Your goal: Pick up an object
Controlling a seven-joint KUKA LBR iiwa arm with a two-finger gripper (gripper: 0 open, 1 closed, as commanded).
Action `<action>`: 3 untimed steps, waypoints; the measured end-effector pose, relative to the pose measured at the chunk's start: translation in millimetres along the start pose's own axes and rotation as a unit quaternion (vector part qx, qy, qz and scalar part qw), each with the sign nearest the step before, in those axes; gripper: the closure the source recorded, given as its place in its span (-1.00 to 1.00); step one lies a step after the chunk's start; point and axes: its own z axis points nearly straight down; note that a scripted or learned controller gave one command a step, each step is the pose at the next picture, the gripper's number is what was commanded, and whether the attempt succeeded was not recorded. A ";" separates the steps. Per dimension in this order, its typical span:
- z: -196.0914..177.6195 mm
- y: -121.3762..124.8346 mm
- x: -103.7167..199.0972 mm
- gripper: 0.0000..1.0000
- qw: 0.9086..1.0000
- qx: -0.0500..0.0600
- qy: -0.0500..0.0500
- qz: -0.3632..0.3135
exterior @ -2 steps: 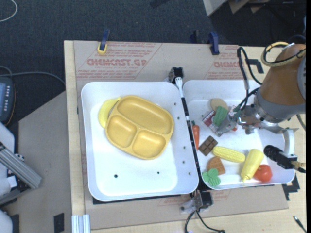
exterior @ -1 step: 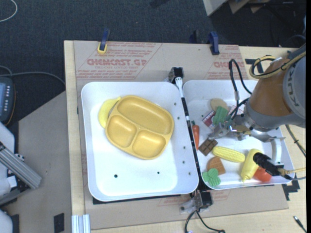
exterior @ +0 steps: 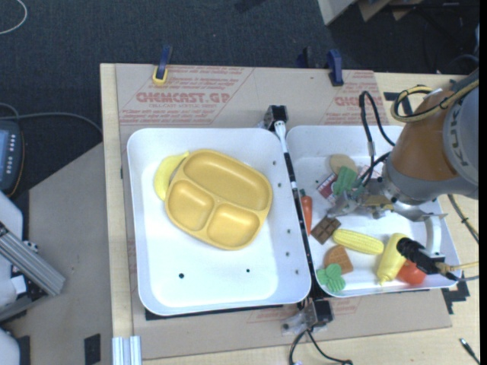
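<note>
Camera view: two white bins on the surface.
Gripper point(exterior: 351, 198): low in right bin point(exterior: 449, 238), among toy food; grip state unclear.
Corn cob point(exterior: 358, 241): just below gripper.
Yellow tray point(exterior: 217, 198): left bin point(exterior: 152, 265).

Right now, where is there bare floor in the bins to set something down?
The left bin has bare floor below the yellow divided plate, toward its near rim. The right bin is crowded: corn, mustard bottle and the end effector among the food.
</note>
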 end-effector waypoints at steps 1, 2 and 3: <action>-10.7 1.5 0.1 1.00 1.000 -0.003 -0.001 0.001; -70.8 0.8 -8.4 1.00 1.000 -0.002 -0.002 0.000; -116.2 -4.6 -9.0 1.00 1.000 -0.001 -0.002 0.000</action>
